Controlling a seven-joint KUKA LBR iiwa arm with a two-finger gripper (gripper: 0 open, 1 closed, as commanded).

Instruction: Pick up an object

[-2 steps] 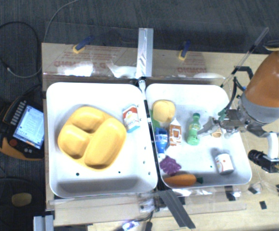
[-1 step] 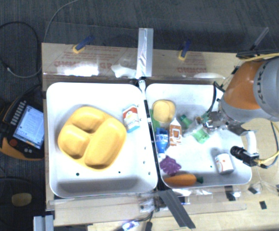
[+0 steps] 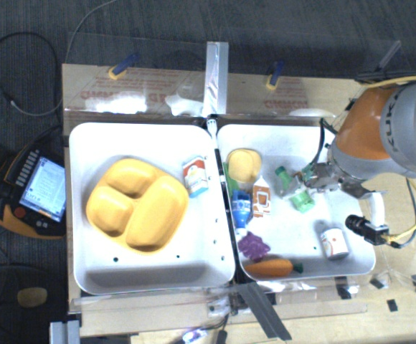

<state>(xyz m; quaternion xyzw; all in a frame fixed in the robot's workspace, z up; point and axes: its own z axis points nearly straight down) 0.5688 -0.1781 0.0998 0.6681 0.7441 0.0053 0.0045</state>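
My gripper [image 3: 301, 183] is low over the middle of the right bin [image 3: 294, 138], at the end of the grey arm with the orange band [image 3: 366, 129]. A small light-green block [image 3: 303, 203] lies just below the gripper, very close to it. A small dark-green piece [image 3: 282, 172] sits at the gripper's left. Further left in the same bin are a yellow round object [image 3: 243, 165], a blue bottle [image 3: 241, 209] and a small white-and-brown carton [image 3: 262, 199]. I see nothing lifted off the bin floor.
Purple grapes [image 3: 253, 246] and an orange carrot [image 3: 269, 267] lie at the right bin's front, with a white can [image 3: 333, 242] at front right. The left bin [image 3: 86, 264] holds a large yellow lumpy object [image 3: 136, 204] and a small carton [image 3: 195, 176].
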